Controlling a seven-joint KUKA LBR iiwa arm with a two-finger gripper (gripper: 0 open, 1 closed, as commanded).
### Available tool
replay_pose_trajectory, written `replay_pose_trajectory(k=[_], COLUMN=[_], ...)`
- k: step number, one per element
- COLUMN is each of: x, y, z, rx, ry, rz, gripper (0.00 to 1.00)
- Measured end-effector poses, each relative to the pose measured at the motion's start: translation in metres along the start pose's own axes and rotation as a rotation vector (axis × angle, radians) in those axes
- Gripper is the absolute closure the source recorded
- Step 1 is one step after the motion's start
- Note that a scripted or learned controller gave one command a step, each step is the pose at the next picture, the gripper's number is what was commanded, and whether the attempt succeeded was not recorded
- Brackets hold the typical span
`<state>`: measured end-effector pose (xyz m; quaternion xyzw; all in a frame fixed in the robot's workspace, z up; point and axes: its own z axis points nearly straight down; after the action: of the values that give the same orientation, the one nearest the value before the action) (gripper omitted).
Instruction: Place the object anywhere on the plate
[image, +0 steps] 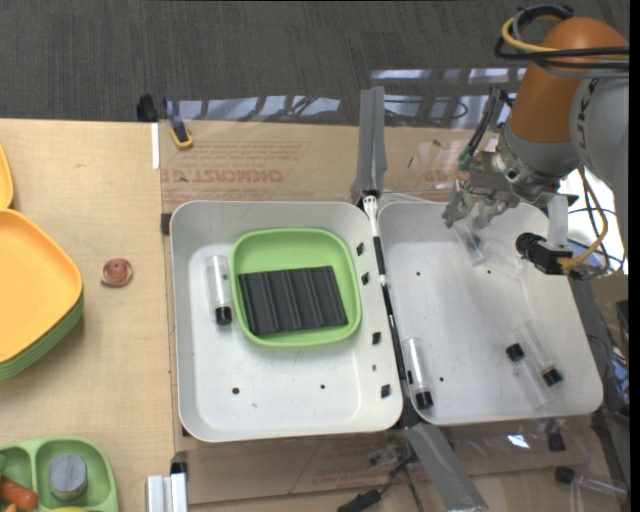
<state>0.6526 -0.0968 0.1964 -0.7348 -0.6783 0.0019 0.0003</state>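
**Dark slab flat on the green plate**

Nearest, against the right bin's left wall: clear tube, black cap toward the camera. Further back, in the left bin: green plate bearing the ribbed dark slab, long axis left to right. Beside the plate's left rim: second tube, upright lengthwise. Farthest, above the right bin's far edge: claw, grip unreadable.

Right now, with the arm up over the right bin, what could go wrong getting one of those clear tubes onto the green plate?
1. The clear plastic tubes with black caps in the right bin are see-through and lie close together, so a grasp may slip or miss.
2. A dark ribbed block covers most of the green square plate, leaving little bare surface.
3. The end effector sits near the bin's far wall, away from those tubes.
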Motion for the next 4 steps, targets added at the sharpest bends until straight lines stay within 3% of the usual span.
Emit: replay_pose_trajectory(k=[1,2,3,4], x=[-0.017,0.000,-0.055,-0.055], y=[-0.057,-0.118,-0.127,-0.127], z=[0.046,0.006,0.050,0.050], rx=[0.000,-0.001,-0.001,-0.001], ry=[0.002,0.002,0.003,0.002], rz=[-0.224,-0.358,-0.451,-0.452], gripper=[1.00,1.00,1.00,0.00])
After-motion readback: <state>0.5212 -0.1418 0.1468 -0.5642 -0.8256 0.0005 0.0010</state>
